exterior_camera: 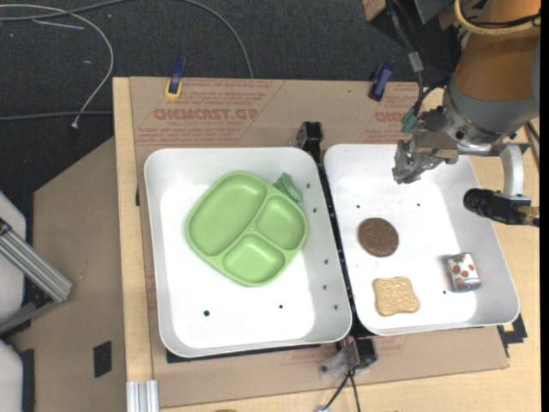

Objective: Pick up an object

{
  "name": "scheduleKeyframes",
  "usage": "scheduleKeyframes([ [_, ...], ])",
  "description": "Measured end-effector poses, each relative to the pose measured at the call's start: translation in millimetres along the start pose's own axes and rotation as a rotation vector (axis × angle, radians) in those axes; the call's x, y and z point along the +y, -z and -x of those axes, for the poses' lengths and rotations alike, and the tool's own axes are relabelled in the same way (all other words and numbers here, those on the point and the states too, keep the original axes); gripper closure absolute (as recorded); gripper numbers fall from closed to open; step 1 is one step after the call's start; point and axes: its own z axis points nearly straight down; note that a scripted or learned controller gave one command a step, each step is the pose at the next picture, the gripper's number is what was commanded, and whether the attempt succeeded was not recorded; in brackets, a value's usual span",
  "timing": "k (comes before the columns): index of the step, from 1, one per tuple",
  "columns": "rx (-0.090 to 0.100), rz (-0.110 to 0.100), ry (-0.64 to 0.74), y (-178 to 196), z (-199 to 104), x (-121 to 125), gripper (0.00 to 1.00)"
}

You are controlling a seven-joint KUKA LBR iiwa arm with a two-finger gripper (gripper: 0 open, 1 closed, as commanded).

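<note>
In the right bin (480, 316) lie a round brown cookie (378, 237), a tan square cracker (395, 296) and a small white packet with red spots (463, 271). My gripper (410, 172) hangs over the bin's far part, above and a little right of the cookie, apart from all three. No object shows between its fingers.
The left bin (171, 299) holds a green divided plate (247, 227) with a small green piece (290, 187) at its far right rim. Blue clamps (177, 75) (382, 81) sit at the bench's far edge. A black fitting (310, 135) stands between the bins.
</note>
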Motion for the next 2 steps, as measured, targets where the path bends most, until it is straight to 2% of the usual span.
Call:
scheduleKeyframes([
  [2, 0.000, -0.002, 0.001, -16, -108, 2, 1.00],
])
